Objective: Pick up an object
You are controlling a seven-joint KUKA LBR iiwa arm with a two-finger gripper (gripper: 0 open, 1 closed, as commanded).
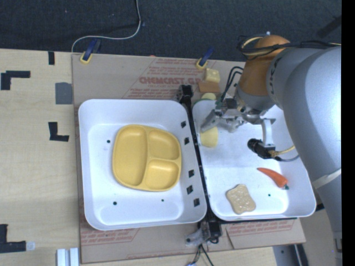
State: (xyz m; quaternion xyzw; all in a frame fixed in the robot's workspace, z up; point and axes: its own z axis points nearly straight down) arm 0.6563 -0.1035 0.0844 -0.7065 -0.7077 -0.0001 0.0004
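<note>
1. The task names no one thing, so the likeliest pick is the pale yellow lump (209, 138) lying in the right bin (302, 206), close against that bin's left wall and just below the gripper (213, 119).
2. The gripper hangs low over the upper left corner of the right bin, its metal fingers pointing down and to the left toward the lump. One finger tip seems to touch or nearly touch the lump's top edge. Whether the pincer is wide or narrow I cannot tell; nothing is plainly seen between the fingers.
3. A second pale round thing (208, 97) sits just above the gripper at the bin's top edge, partly hidden, with a tan block (211, 81) beyond it on the cardboard.
4. Farther off in the same bin lie a slice of bread (241, 198) near the front wall and a small carrot (273, 176) to its upper right, both well apart from the gripper.
5. The left bin (91, 204) holds a yellow divided plate (147, 157).
6. By my reading, the step in hand is the approach or the closing on the lump, with no lift made yet.
7. The next move calls for centring the fingers around the lump, closing firmly, then rising straight up; the nearby bin wall leaves little room on the left side.
</note>
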